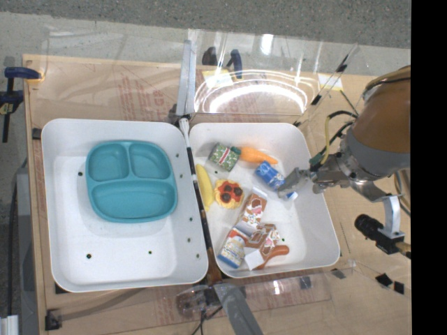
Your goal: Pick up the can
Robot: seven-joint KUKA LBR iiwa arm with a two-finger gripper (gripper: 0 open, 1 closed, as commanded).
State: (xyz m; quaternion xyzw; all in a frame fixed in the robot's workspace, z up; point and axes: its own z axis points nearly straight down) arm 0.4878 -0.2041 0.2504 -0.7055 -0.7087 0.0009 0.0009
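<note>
**Gripper beside the can, lift not yet made**

The task looks to be in its early or middle part. The can (269,176) lies on the floor of the right bin (318,218), in the upper right part of it, so it is not picked up yet. The gripper (292,185) has its tip low in the same bin, just beside the can on its right and lower side, and it seems to touch the can or almost touch it. Whether the gripper is released or clenched I cannot tell, because at this place the view is too small and blurred. I do not see the can clearly held, so I judge that a firm grasp and the lift are both left to do.

The can is small and blue, with a lighter, whitish area at one end. It lies on its side, with its long axis going from upper left to lower right, toward the gripper. A thing with a round body lying like this may roll away if it is pushed from the side.

Near the can there are other things. An orange carrot (257,156) lies just above it, very close, and a green box (224,156) is to the left of the carrot. A yellow banana (204,185) lies along the left wall of this bin. Lower there are several small packages (246,237). In the left bin (59,208) rests a teal divided plate (130,180), well apart from the can.
</note>
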